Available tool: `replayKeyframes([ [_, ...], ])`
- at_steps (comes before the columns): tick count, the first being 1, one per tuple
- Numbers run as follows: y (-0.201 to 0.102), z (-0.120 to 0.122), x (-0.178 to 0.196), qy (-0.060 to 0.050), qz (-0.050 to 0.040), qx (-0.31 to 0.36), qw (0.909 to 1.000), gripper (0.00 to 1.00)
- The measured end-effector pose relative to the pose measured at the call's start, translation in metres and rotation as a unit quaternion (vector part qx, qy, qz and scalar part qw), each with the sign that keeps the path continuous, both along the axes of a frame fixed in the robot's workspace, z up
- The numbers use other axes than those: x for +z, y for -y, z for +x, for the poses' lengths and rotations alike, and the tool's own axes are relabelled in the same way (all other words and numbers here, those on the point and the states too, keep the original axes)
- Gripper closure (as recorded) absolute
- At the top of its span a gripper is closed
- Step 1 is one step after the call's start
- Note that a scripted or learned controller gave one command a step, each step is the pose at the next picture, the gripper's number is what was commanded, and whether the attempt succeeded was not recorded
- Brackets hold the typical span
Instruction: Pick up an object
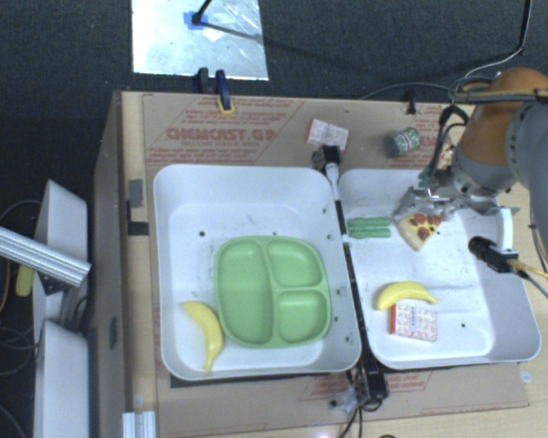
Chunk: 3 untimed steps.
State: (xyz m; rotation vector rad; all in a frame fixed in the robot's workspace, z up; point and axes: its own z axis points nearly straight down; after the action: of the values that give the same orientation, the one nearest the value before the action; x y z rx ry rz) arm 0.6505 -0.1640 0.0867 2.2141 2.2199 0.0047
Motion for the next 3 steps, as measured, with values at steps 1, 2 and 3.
replayKeyframes([
  [1, 0.024, -0.011, 0.000, 0.000, -0.0004, 0.000, 1.0000, 0.00],
  [2, 0.043, -0.033, 0.057, -0.001, 0.0000, -0.001, 1.0000, 0.00],
  [3, 0.031, -0.044, 0.000, -0.003, 0.0013, -0.001, 1.0000, 0.00],
])
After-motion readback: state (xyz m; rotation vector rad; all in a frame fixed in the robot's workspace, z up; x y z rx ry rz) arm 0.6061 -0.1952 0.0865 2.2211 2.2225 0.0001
